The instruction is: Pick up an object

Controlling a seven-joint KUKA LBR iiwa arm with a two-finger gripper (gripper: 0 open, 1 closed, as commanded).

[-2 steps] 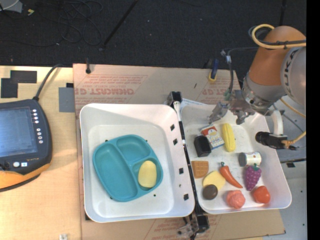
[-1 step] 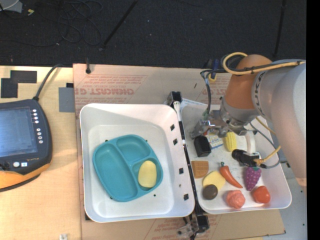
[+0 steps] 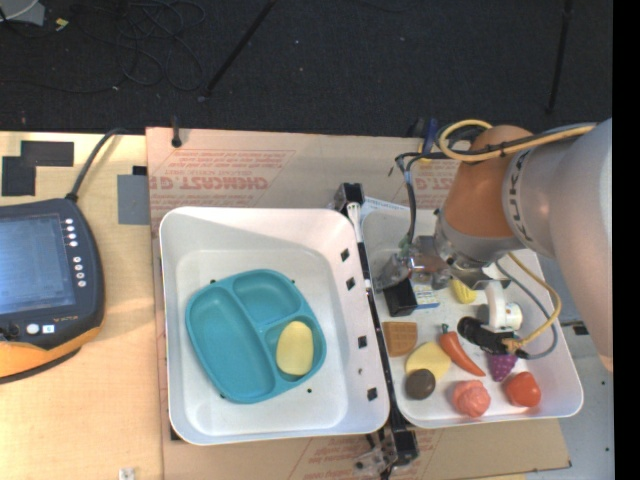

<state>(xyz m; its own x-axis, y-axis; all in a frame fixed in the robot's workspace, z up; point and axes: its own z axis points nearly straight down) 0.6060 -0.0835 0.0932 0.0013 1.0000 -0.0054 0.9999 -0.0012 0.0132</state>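
The grey arm with its orange band (image 3: 480,203) reaches down into the right bin (image 3: 560,400). Its gripper (image 3: 402,290) hangs low at that bin's left side, just above a brown square cracker (image 3: 400,337). Toy foods lie close by: a pale yellow piece (image 3: 428,358), a dark brown ball (image 3: 420,384), an orange carrot (image 3: 462,352), a pink lump (image 3: 471,398), a red tomato (image 3: 522,389) and a small yellow piece (image 3: 464,290). I see nothing clearly held at the gripper.
The left bin (image 3: 200,238) holds a teal divided plate (image 3: 235,338) with a yellow oval item (image 3: 294,348) in one section. A ridge (image 3: 360,298) separates the two bins. A teach pendant (image 3: 40,268) lies on the bench at far left. Cables loop around the wrist.
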